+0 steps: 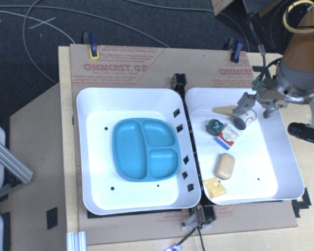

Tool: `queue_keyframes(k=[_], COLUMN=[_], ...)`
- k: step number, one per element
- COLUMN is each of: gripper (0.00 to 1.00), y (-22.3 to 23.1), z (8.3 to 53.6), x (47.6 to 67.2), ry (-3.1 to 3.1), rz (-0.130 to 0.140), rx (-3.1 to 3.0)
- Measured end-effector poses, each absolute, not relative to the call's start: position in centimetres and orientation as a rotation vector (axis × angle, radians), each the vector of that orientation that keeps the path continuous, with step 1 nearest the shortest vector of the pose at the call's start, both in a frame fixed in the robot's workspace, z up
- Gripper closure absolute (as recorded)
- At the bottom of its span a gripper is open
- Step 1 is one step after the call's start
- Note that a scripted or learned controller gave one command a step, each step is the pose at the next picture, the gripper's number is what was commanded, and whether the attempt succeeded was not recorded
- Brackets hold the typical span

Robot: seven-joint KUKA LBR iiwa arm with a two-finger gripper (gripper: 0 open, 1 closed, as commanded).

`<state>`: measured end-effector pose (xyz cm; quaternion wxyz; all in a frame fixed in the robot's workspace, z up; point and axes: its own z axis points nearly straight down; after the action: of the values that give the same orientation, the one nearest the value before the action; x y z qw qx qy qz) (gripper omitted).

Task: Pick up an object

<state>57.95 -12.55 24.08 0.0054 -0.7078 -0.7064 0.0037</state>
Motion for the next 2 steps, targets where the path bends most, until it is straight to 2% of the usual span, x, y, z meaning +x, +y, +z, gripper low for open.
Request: queue_keyframes(k=[1,2], gripper=[0.0,0.0], y=[-12.5,-12.3], z=[24.7,18.4], x=[58.2,58.1], ry=[-2.221,-2.216], rz=[0.001,0.006], rx=[-2.22,-2.217])
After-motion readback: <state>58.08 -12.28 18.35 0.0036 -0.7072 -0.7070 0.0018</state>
